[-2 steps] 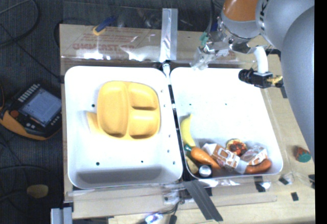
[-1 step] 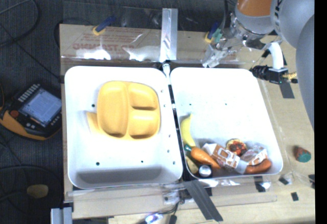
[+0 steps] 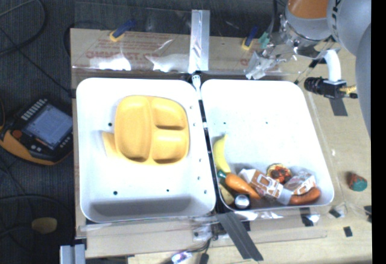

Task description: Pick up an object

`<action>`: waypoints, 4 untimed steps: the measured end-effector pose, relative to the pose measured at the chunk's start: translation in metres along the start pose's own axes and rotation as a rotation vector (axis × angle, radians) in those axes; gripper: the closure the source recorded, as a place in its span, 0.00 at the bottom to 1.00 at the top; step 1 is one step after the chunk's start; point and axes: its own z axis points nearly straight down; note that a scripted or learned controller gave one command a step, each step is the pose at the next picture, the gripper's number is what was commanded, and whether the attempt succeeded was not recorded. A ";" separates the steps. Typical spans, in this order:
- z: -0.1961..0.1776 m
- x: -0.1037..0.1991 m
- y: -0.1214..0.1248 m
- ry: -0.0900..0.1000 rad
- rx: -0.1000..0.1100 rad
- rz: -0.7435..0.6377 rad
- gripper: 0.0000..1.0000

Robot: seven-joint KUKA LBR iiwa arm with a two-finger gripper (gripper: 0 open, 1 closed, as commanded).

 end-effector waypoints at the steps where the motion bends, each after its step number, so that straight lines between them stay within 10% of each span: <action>1: 0.054 0.054 0.009 0.004 -0.001 -0.358 1.00; 3: -0.024 0.083 0.019 0.003 -0.003 -0.289 1.00; 4: 0.057 0.046 -0.008 0.002 0.002 0.232 1.00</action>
